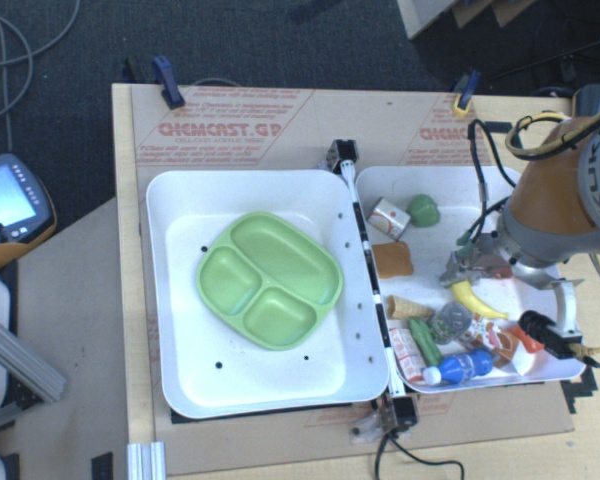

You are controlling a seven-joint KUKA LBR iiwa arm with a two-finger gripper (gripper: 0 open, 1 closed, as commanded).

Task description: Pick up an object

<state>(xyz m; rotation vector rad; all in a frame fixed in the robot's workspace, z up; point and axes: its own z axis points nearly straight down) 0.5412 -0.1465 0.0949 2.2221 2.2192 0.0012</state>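
tabletop point(230, 128): pale brown board with red print, blue clamp point(167, 80) at its far left corner
left bin point(170, 268): shallow, white, smooth plastic, rounded corners
plate point(270, 280): light green, matte, three compartments, lies flat and turned at an angle in the middle of the left bin, apart from the walls
right bin point(450, 180): same white tray, touching the left bin's right rim; clutter fills its near half
box point(388, 218): small, white and brown carton, tilted, far left of the right bin
brown block point(393, 259): flat square, just in front of the box
cone point(408, 308): tan, pointed, on its side near the left wall
packet point(404, 346): red and white, flat, at the near left corner
green stick point(427, 343): long, glossy, beside the packet
green ball point(423, 210): round, dull, just right of the box
bottle point(460, 368): blue with white cap, on its side at the near rim
banana point(480, 302): yellow, curved, mid-bin, likeliest pick, crowded by clutter at its near side
end effector point(468, 268): low over the right bin, just above the banana; how open it is cannot be told, nothing seen held
arm point(555, 203): grey with orange band, over the bin's right side
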